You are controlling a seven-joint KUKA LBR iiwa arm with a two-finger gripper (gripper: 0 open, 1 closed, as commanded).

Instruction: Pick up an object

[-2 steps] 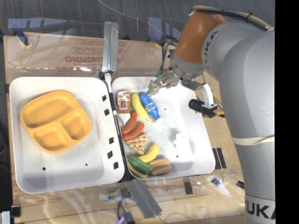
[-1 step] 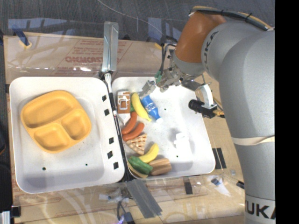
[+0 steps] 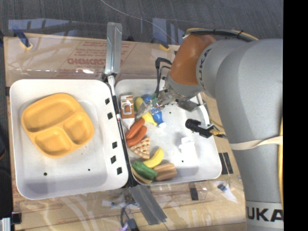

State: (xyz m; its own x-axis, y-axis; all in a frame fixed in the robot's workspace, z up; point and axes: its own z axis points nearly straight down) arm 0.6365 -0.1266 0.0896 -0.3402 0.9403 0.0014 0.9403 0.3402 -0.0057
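Observation:
My gripper (image 3: 155,102) reaches down into the back of the right bin (image 3: 207,153), under the orange wrist band. Right beneath it lie a small blue item (image 3: 157,116) and a yellow piece (image 3: 148,119); I cannot see whether either is between its fingers. A brown carton (image 3: 127,106) stands to its left by the bin wall. Toward the front lie two orange-red sausages (image 3: 136,130), a waffle-patterned slice (image 3: 141,149), a banana (image 3: 154,157), a green vegetable (image 3: 143,170) and a brown bun (image 3: 165,171).
A yellow divided plate (image 3: 57,124) lies in the left bin (image 3: 29,182). A small white block (image 3: 186,142) sits in the right bin's middle. The arm's grey body covers the right side of the bench.

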